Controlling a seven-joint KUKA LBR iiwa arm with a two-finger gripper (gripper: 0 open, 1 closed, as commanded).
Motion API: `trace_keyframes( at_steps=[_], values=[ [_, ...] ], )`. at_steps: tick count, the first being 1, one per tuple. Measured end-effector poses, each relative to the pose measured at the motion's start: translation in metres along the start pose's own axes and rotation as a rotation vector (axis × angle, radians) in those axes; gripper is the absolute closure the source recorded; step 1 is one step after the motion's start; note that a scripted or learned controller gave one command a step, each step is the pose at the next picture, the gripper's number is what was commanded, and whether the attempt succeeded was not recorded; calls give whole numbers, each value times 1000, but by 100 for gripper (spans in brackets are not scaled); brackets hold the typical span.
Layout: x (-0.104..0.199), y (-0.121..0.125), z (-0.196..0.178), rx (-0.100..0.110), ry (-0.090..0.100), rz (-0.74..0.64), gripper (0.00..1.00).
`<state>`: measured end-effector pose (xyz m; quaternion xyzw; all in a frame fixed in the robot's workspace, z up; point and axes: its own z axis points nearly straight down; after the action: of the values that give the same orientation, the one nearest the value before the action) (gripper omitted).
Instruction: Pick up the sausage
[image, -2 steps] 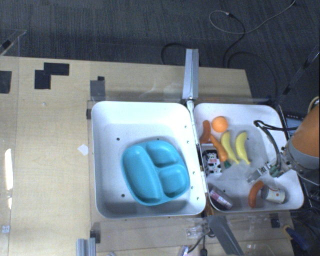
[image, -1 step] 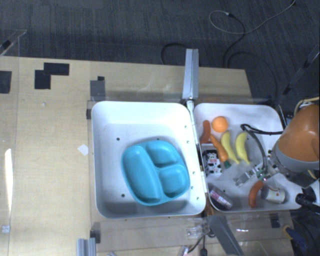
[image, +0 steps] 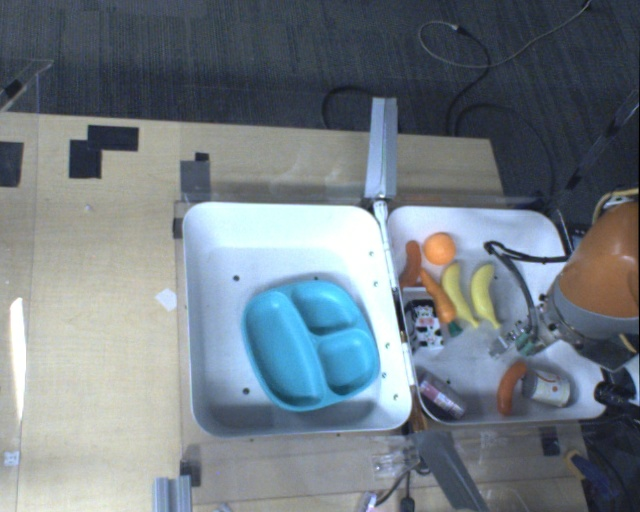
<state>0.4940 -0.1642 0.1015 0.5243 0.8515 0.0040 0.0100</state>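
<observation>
Camera view: sausage beside fingers

Take the blue divided plate as your landmark: it sits tilted in the left white bin. To its right, across the divider, you've got the right bin. In there, an orange ball lies up and right of the plate, two bananas just beyond, and a carrot closer in.
</observation>
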Motion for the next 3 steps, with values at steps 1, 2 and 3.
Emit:
trace_keyframes(
  at_steps=[1,2,3],
  values=[
    [0,0,0,0,0,0,0],
    [-25,-16,12,6,6,-7,0],
    [-25,-13,0,0,3,-9,100]
  ],
)
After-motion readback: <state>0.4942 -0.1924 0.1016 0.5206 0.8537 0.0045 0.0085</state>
